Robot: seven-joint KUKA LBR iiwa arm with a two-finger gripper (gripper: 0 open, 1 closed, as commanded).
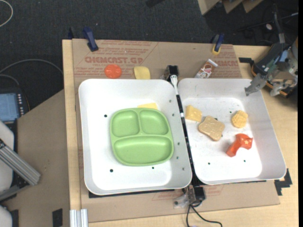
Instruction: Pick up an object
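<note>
— Where is the tool (250, 90) right now?

— Over at the right edge, hanging just past the upper right corner of the right bin (265, 150). It has nothing between its fingers. How far they are parted, I cannot tell from here.

— And the things it could pick?

— All lying in the right bin. A pale yellow wedge (192, 113) sits near the left wall, and a tan toast slice (211, 127) lies just beside it, lower and to the right. A yellow corn piece (239, 119) is further right, with a red-orange pepper (238, 144) below it. None of them is near the tool.

— What about the left bin (92, 141)?

— It holds a green divided plate (141, 136), with a yellow block (147, 106) peeking out behind its top edge.

— Anything on the desk (75, 56) itself?

— An orange round thing (113, 71) and a yellow piece (142, 73) behind the left bin.
</note>
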